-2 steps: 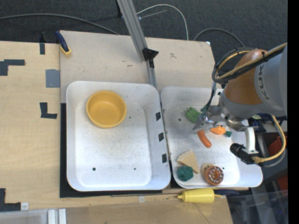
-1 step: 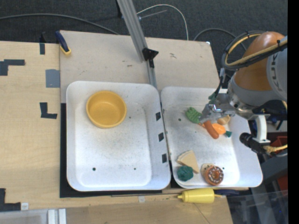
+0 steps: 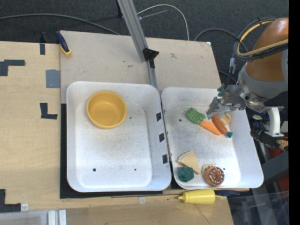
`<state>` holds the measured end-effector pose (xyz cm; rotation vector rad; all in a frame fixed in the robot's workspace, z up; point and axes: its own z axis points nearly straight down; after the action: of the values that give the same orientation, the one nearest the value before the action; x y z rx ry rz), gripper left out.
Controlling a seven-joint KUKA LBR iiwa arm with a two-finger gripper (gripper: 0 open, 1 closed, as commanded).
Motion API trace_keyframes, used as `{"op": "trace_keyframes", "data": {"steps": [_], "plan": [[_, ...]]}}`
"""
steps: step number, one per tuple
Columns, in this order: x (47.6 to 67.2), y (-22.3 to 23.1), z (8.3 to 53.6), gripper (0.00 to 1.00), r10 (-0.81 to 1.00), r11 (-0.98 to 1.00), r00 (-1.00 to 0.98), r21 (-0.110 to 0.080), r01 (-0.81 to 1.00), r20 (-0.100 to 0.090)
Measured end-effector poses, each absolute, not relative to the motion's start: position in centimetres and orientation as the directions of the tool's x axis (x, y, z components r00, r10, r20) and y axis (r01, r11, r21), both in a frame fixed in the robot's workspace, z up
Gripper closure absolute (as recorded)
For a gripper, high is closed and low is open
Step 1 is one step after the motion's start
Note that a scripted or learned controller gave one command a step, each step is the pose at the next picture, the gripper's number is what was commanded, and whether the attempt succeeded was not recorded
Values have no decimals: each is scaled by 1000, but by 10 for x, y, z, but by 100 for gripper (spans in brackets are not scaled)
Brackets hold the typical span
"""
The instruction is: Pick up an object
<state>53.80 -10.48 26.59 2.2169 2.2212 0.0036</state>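
Note:
In the right bin (image 3: pixel 243 172) lie a green leafy toy (image 3: pixel 195 115), an orange carrot (image 3: pixel 211 127), a pale yellow wedge (image 3: pixel 189 160), a teal lump (image 3: pixel 185 174) and a round brown donut (image 3: pixel 214 175). My gripper (image 3: pixel 219 108) hangs low over the bin's upper right part, just above and to the right of the carrot and right of the green toy. A second orange piece (image 3: pixel 220 123) lies right under the gripper, partly hidden by it. I see nothing clearly held.
The left bin (image 3: pixel 112 163) holds a yellow bowl (image 3: pixel 107 108). A yellow bottle (image 3: pixel 199 197) lies on the bench below the right bin. A grey pole (image 3: pixel 133 20) slants down to the bins' shared top edge. Cables run behind the arm.

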Motion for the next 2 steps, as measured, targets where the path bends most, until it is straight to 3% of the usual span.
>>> {"op": "trace_keyframes", "data": {"steps": [1, 2], "plan": [[550, -57, 263, 100, 1000, 6, -6, -1, 1000, 1], [543, -5, 257, 100, 1000, 6, -6, -3, 1000, 1]]}}
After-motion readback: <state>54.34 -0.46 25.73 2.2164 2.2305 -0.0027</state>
